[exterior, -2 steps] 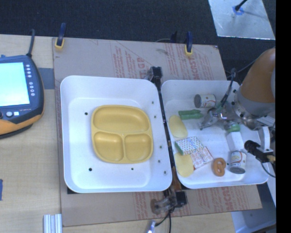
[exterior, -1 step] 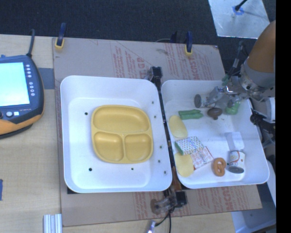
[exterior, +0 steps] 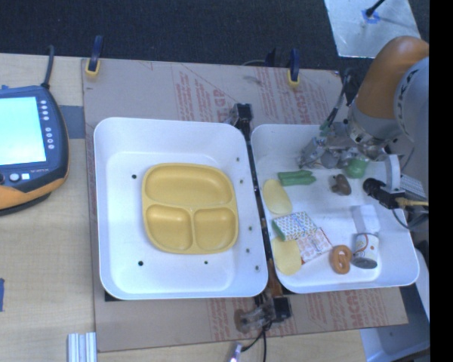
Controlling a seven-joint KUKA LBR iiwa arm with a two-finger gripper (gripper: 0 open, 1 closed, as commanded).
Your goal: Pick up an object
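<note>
Gripper (exterior: 326,151) low over right bin (exterior: 392,277), far end — finger state unreadable; green block (exterior: 296,177) just beside, brown lump (exterior: 340,185) near; yellow tray (exterior: 189,207) in left bin (exterior: 121,277)

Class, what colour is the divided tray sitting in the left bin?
Yellow: the divided tray, seen in the camera view.

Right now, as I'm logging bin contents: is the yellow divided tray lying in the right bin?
No. The yellow divided tray lies in the left bin, while the right bin holds small items.
</note>
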